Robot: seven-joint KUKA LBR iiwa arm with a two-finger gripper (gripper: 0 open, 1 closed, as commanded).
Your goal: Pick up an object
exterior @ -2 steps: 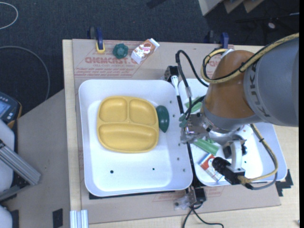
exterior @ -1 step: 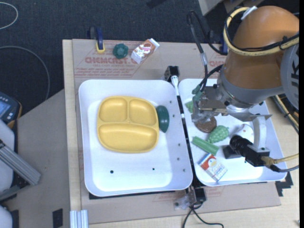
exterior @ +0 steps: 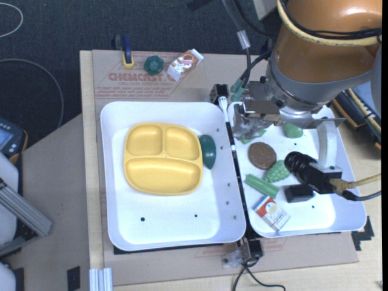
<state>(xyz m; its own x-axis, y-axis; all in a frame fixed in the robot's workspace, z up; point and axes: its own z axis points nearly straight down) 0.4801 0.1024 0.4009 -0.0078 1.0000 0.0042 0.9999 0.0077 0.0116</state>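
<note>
My gripper (exterior: 245, 128) hangs over the far left corner of the right bin (exterior: 345, 220), close to the wall between the two bins. Just in front of it lies a round brown cookie (exterior: 262, 154). Nearer the front sit a bumpy green piece (exterior: 278, 172), a flat green bar (exterior: 261, 184) and a small red and white carton (exterior: 271, 213). A pale green piece (exterior: 293, 130) peeks out from under the wrist. In the left bin (exterior: 176, 232) a yellow divided plate (exterior: 162, 158) lies with a dark green oval thing (exterior: 208, 151) at its right rim.
Behind the bins, on the cardboard, stand a blue and yellow clamp (exterior: 126, 50), a dark green round thing (exterior: 154, 63) and a small printed carton (exterior: 185, 64). A white curved piece (exterior: 328, 145) lies along the right bin's right side. The big orange and grey arm looms over that bin's far half.
</note>
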